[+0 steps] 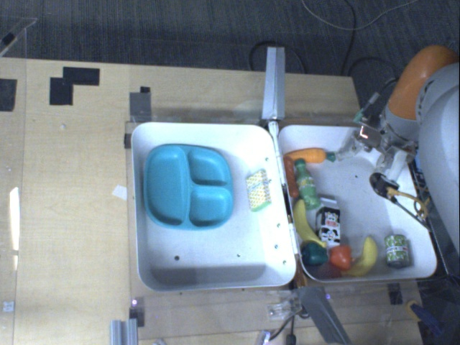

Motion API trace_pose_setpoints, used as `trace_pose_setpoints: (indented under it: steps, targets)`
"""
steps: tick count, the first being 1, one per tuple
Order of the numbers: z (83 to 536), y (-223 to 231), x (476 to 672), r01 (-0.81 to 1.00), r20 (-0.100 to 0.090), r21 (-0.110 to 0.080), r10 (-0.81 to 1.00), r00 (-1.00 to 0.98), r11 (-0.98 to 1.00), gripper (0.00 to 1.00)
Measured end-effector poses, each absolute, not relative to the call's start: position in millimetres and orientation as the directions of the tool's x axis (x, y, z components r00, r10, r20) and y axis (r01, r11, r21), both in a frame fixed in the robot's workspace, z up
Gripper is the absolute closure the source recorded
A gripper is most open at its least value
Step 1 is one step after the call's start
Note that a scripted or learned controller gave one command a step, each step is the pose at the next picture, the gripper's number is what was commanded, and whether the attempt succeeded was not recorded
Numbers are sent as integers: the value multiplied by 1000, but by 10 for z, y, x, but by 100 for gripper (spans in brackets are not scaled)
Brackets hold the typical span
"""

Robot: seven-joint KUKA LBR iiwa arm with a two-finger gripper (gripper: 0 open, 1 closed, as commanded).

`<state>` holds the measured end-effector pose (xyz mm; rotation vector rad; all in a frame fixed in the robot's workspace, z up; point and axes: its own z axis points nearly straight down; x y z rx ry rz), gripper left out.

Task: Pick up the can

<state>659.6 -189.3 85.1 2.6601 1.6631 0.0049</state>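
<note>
The can [397, 250], small with a green label and a pale lid, stands upright in the near right corner of the right bin [359, 192]. My gripper [375, 146] hangs over the far right part of that bin, well behind the can and apart from it. The grey wrist and the orange band rise behind it at the frame's right edge. Nothing shows in the gripper's hold.
The right bin also holds a carrot [307, 154], a green bottle [306, 185], two bananas [305, 225], a black-and-white carton [329, 225], a teal ball [312, 253] and a red tomato [341, 256]. The left bin [208, 264] holds a blue divided plate [188, 185] and a yellow-green sponge [259, 190].
</note>
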Motion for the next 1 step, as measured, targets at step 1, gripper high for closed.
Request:
trace_pose_setpoints:
  steps: [1]
  targets:
    - [874,-1662,5889,891,3,7,891,454,-454,0]
